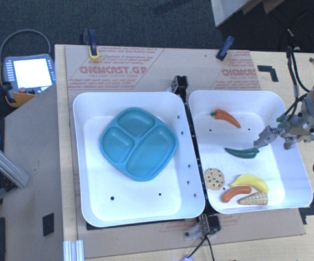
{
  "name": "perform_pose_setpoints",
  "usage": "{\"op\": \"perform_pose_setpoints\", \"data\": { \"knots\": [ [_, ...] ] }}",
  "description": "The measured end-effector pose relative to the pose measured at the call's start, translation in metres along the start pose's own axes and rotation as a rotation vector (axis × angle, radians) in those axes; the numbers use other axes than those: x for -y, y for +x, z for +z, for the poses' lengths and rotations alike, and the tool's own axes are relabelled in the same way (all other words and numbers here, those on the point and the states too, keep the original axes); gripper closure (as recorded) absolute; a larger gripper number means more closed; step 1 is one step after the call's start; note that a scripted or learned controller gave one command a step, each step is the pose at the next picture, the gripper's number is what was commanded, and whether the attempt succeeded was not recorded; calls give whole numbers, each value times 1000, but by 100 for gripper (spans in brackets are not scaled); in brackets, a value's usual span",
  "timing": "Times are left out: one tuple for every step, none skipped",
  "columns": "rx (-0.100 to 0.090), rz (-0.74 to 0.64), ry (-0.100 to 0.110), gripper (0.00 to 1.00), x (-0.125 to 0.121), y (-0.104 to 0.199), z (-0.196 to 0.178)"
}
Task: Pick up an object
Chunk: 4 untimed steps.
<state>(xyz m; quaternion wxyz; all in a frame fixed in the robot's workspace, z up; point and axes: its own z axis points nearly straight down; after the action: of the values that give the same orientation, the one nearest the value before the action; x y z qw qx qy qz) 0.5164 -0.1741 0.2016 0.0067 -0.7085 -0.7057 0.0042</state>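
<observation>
Camera view, from above the worktop [64,145]: the grey arm reaches in from the right and holds its pincer [265,137] low over the right bin [303,186], its tip pointing left. How far the pincer stands open cannot be told from this angle (the tip reads as one pale grey wedge), and nothing can be seen between its parts.

Just below and left of the pincer tip lies a dark green pepper [243,153], a slim curved pod on the bin floor; its right end sits right under the tip, and whether the two touch cannot be told. Up and to the left of the pincer rests an orange chili [226,118] with a green stem, apart from the tip. Farther below the pincer, near the bin's front wall, four items cluster: a round cookie [214,178] with dark chips, off to the lower left; a yellow banana [251,182]; a reddish sausage [236,193] lying just under the banana; and a pale waffle cone [253,199] beside the sausage's right end.

Well to the left of the pincer, past the dark seam between the two bins, the left bin [92,200] carries a blue divided plate [139,143] (three compartments, sitting skewed in the bin).
</observation>
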Motion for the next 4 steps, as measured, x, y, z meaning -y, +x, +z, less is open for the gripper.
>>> {"op": "perform_pose_setpoints", "data": {
  "knots": [
    [3,-4,-15,0,-3,1,-8],
    [1,-2,-9,0,-4,-7,52],
    [1,-3,-9,0,-12,-13,109],
    [2,-3,-11,0,-12,-12,118]
  ]
}}
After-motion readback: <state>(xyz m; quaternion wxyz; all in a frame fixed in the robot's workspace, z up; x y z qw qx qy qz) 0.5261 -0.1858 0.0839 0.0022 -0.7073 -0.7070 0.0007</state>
